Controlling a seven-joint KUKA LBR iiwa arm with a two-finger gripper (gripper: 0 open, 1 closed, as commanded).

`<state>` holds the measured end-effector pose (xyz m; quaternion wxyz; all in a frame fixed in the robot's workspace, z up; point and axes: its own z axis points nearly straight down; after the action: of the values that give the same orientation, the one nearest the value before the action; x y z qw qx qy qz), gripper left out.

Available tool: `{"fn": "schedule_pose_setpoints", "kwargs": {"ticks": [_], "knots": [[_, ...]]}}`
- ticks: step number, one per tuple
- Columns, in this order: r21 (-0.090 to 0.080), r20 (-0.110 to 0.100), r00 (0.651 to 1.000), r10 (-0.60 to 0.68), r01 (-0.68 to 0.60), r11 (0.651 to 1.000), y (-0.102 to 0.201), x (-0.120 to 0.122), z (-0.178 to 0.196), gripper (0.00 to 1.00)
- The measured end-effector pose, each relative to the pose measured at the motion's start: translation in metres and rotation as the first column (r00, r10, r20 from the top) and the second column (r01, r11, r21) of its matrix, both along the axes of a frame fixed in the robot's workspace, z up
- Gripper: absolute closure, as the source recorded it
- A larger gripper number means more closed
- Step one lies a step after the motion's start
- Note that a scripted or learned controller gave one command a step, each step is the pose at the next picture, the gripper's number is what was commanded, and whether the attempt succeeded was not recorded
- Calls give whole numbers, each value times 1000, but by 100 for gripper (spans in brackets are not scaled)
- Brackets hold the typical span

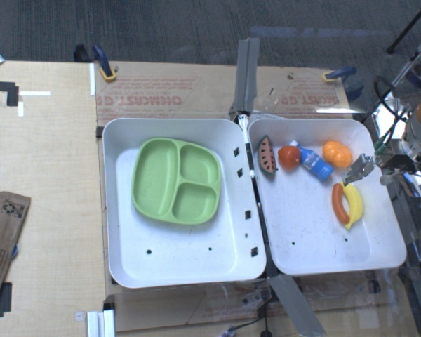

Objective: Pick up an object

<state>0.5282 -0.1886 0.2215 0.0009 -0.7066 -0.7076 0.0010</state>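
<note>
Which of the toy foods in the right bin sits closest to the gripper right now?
The banana, lying just below the gripper beside the hot dog. The orange is next nearest; tomato and watermelon slice sit further left.

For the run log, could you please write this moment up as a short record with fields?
left bin: green divided plate
right bin: watermelon slice, tomato, blue bottle, orange, banana, hot dog
gripper: at the right bin's right side, just above the banana, holding nothing visible

Banana (353,203) – yellow, curved, beside hot dog (338,205) – rt bin.
</note>
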Motion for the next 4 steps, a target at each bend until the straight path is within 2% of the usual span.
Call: {"fn": "schedule_pose_setpoints", "kwargs": {"ticks": [1, 2, 3, 4], "knots": [[1, 1, 992, 130, -130, 992, -22, 3, -109, 0], [1, 1, 992, 127, -127, 992, -23, 4, -100, 100], [-1, 3, 922, 388, -388, 922, 30, 58, -130, 100], [-2, 3, 973, 231, -231, 973, 28, 103, -60, 100]]}}
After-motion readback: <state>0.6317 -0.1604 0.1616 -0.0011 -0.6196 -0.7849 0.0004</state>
